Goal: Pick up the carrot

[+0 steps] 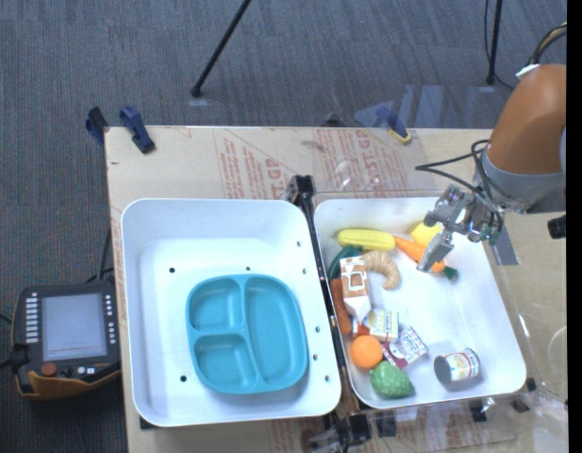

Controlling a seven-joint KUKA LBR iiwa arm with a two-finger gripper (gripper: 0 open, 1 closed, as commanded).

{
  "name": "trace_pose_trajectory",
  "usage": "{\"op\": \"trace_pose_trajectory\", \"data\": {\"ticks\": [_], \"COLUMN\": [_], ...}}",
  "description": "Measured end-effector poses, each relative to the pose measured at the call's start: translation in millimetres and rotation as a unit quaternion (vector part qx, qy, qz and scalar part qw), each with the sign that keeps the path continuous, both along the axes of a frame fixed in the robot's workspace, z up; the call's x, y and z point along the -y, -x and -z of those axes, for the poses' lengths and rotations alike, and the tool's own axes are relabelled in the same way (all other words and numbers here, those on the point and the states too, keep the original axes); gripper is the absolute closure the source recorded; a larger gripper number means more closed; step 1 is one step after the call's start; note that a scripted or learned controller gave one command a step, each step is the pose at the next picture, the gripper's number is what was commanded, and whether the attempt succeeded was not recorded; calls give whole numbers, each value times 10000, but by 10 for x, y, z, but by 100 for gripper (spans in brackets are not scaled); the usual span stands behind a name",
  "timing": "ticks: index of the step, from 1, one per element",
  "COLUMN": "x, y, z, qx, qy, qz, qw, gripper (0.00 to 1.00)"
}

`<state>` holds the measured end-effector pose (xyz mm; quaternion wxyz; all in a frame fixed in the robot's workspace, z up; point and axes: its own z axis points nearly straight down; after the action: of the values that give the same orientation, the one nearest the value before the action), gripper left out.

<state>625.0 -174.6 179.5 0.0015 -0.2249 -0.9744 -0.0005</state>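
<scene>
- A can [457,365] and an orange [366,351] lie at the near end of the right bin [499,319].
- The carrot [415,249] lies farther back, beside the corn [365,240].
- The gripper [438,257] hangs over the carrot, fingers apart, holding nothing.

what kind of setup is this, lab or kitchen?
Probably a robotics lab test bench. A board-topped bench holds two white bins, toy food like the carrot fills one, and a teach pendant sits on the carpet.
</scene>
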Motion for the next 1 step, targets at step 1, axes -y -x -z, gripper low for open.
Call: {"op": "trace_pose_trajectory", "data": {"ticks": [1], "x": [83], "y": [-17], "z": [955], "qx": [-16], "qy": [-2], "qz": [734], "qw": [9973], "gripper": [0]}}
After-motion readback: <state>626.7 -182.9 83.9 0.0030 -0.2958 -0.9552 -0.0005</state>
